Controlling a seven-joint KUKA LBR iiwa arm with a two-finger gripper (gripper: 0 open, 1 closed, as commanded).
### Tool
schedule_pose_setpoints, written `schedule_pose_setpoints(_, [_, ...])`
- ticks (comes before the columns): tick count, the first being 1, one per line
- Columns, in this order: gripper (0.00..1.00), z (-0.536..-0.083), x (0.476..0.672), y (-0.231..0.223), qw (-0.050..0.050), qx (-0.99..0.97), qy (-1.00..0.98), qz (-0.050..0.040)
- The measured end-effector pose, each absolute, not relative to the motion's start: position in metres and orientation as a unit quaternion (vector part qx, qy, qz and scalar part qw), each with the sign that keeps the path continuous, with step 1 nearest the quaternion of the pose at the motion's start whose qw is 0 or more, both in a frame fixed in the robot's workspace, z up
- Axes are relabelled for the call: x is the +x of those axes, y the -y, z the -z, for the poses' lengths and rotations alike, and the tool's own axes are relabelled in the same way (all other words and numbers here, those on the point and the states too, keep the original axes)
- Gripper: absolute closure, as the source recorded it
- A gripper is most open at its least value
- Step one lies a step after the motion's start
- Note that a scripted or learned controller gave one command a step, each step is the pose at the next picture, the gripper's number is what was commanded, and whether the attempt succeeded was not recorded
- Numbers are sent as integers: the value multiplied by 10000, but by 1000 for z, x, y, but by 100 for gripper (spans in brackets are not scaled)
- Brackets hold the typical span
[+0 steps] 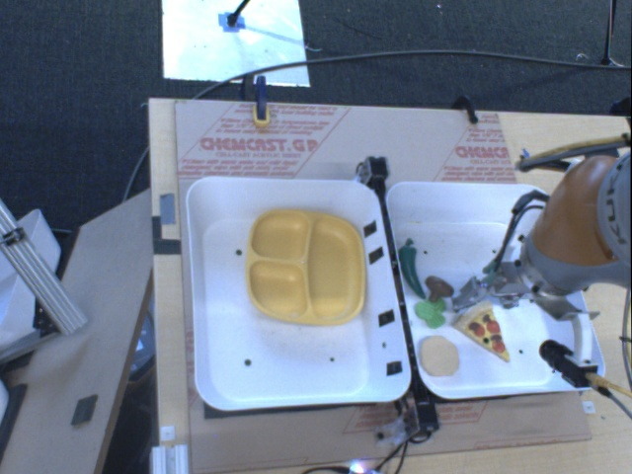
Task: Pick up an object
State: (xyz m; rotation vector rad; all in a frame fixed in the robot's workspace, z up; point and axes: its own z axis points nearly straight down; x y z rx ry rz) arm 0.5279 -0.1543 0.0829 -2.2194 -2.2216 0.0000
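**Crowded toys risk a missed or double grab**

Dark carpet surrounds the pale wooden bench (296, 126) carrying two shallow white plastic bins. Largest is the left bin (212, 294), holding a yellow compartment plate (304, 267). In the right bin (464, 215), the grey arm's pincer (486, 289) hangs just above a toy pizza slice (484, 330); whether it is open, I cannot tell. Green pepper (409, 265), brown piece (439, 287), green lump (431, 313) and tan disc (440, 355) crowd close; descending there could nudge neighbours or catch two.
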Motion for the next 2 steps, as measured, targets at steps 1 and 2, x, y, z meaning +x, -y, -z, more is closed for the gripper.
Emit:
schedule_pose_setpoints(1, [100, -95, 529, 155, -11, -7072, 7070, 8])
schedule_pose_setpoints(2, [100, -153, 533, 146, -20, -7055, 7087, 12])
